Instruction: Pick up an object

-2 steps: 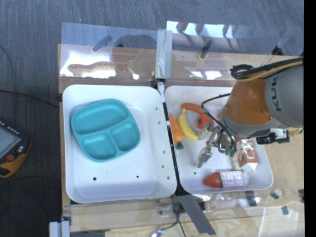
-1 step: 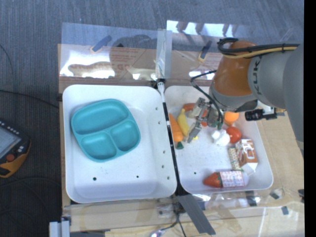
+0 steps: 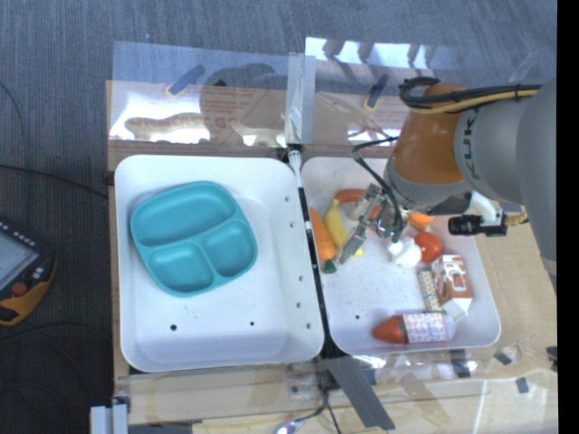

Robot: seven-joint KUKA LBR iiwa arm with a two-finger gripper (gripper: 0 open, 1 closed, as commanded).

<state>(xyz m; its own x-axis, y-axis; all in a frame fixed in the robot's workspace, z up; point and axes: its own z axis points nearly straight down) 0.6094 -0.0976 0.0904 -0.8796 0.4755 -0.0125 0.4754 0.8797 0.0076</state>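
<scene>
Note the arm (image 3: 470,143) cut off at frame right. Its gripper (image 3: 366,224) hangs over the right bin (image 3: 362,324) above the banana (image 3: 336,224) and carrot (image 3: 319,235); you cannot tell the finger state.

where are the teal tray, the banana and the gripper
teal tray (image 3: 192,234), camera view, on the ridge between its compartments, left bin
banana (image 3: 336,226), camera view, on the middle of its yellow body, right bin
gripper (image 3: 355,240), camera view, between its fingertips, low over the banana
</scene>
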